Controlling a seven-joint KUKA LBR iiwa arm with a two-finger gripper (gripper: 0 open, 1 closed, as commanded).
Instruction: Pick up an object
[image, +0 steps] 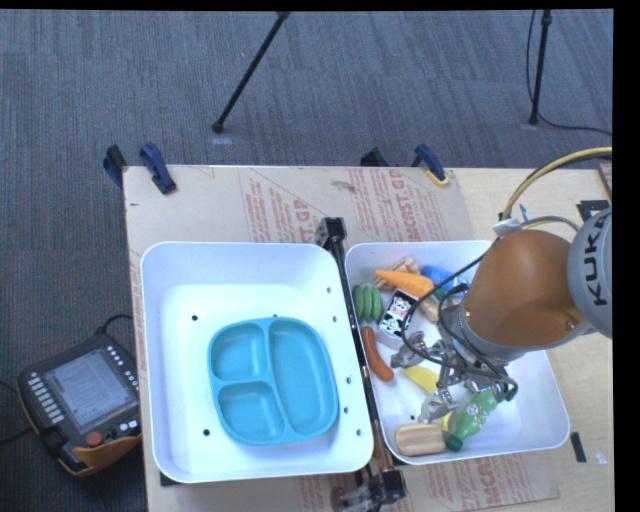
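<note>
I see the gripper (447, 398) low in the right bin (556, 400), above the green bottle (470, 418); its opening I cannot tell.

You're looking down on a table (250, 195) topped with a board printed in red lettering. Blue clamps (156, 168) grip its far edge, one pair near the left corner and another (430, 162) farther right. Two shallow white bins sit directly on it, side by side and touching: the left bin (170, 300) and the right bin (530, 420). Bare table shows beyond both bins.
</note>
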